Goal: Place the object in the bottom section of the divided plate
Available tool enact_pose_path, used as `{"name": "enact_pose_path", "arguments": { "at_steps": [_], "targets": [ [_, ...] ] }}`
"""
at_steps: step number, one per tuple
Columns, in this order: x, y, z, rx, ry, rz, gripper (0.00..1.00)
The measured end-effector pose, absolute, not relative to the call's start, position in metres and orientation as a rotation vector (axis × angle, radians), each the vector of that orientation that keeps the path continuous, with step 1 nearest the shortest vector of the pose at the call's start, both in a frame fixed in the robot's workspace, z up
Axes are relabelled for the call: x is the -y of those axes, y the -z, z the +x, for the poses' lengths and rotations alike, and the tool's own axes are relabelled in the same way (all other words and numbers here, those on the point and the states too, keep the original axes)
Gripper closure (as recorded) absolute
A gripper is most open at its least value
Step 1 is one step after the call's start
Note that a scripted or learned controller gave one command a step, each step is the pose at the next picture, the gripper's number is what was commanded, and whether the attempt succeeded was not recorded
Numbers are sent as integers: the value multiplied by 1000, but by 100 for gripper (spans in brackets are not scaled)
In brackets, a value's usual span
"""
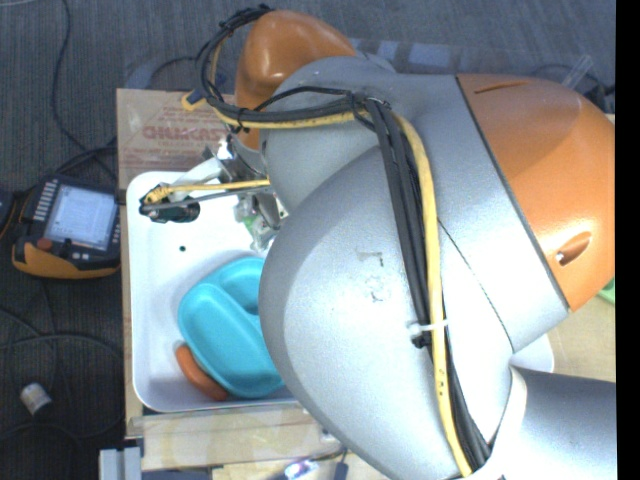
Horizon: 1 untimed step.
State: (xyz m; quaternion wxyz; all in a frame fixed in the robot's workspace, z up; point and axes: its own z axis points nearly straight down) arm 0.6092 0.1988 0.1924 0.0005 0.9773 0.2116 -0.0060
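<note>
One control pendant [62, 230] with a lit screen lay on the carpet [60, 88] at the far left, well apart from the work. Right of it, a cardboard sheet [165, 120] with red lettering sat just beyond the white bin [145, 298].

In the near part of that bin an orange-brown object [196, 368] showed as a rounded sliver, tucked under the near-left edge of the turquoise divided plate [232, 333] and touching it. I took it for the thing to be placed. It looked smooth and rigid, probably light plastic, and likely slippery. Only its left rim was free, so a hold would have to come from that side, and low. The plate also looked light and might slide or tip on the slick bin floor if nudged. Its right side was hidden, so I could not tell which section was the bottom one.

Farther right, the claw [258, 218] hung over the far half of the bin, apart from plate and object; whether it was wide or narrow could not be told. The grey and orange arm [420, 268] covered everything beyond.
</note>
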Motion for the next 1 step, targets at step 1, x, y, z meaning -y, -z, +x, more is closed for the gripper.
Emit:
{"name": "enact_pose_path", "arguments": {
  "at_steps": [1],
  "targets": [
    [-231, -203, 600, -343, 17, 3119, 100]
  ]
}}
